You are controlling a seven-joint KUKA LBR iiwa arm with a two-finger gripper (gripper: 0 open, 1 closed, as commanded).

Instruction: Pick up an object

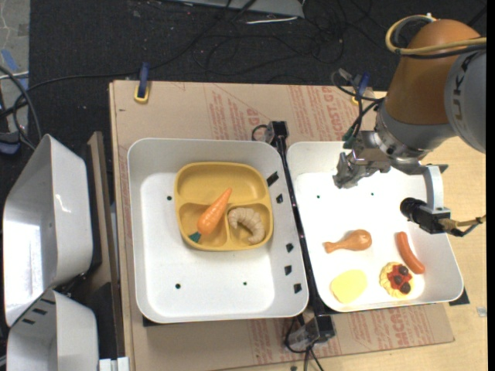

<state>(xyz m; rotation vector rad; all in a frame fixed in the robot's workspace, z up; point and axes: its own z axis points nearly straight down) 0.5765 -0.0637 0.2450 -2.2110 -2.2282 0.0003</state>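
Gripper: over right bin, far-left corner; finger state cannot tell.
Right bin near edge: chicken drumstick, sausage.
Left bin: yellow tray, carrot.

light: bright, even | shadows: soft | glare: white bins | focus: sharp

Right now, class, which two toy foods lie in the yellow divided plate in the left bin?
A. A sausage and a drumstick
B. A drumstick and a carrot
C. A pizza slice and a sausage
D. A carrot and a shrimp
D: the yellow divided plate holds an orange carrot and a pale shrimp; the drumstick and sausage lie in the right bin.
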